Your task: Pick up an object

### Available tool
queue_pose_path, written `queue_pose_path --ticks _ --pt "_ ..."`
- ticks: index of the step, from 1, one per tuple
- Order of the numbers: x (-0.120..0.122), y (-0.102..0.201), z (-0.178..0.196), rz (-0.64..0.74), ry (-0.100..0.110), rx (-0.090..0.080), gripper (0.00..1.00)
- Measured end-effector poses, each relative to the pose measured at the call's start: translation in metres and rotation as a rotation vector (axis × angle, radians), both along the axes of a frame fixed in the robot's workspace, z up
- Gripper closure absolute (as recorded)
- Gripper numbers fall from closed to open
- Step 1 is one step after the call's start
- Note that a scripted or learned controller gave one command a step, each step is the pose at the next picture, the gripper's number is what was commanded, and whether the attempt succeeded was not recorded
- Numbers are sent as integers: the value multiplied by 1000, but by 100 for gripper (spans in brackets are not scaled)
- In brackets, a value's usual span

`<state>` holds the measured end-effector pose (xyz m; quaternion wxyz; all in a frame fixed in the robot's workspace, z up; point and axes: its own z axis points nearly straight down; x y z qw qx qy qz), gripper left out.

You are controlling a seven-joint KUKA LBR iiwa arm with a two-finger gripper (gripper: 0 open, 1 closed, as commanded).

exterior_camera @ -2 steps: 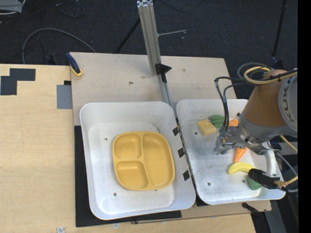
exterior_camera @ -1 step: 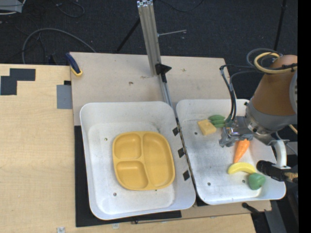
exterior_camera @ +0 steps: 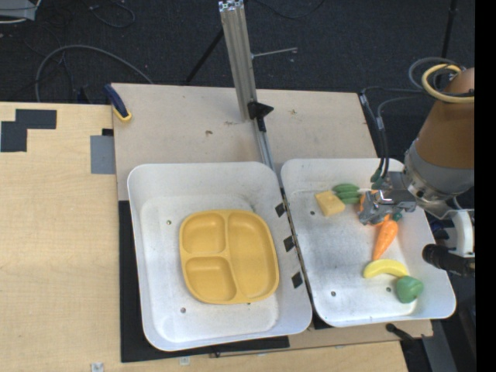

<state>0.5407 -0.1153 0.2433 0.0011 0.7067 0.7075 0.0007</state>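
Dark carpet (exterior_camera: 139,22) w/ cables, wood bench (exterior_camera: 46,231)

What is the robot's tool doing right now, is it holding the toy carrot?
Tool: low in the right bin, right at the top end of the toy carrot; whether it grips the carrot cannot be told.

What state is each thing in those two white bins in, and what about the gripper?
Yellow plate: lying flat in the left bin, its three compartments bare.
Yellow block: lying in the right bin, beside the green vegetable.
Carrot: lying flat, top end under the gripper.
Banana: lying flat, touching the green ball.
Gripper: low over the carrot's top; grasp unclear.
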Motion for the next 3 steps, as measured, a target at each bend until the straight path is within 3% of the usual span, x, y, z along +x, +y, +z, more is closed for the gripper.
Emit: queue_pose_path --ticks 1,3 --pt "1 53 -11 3 6 3 100" --pt "-25 155 -3 2 8 2 100"
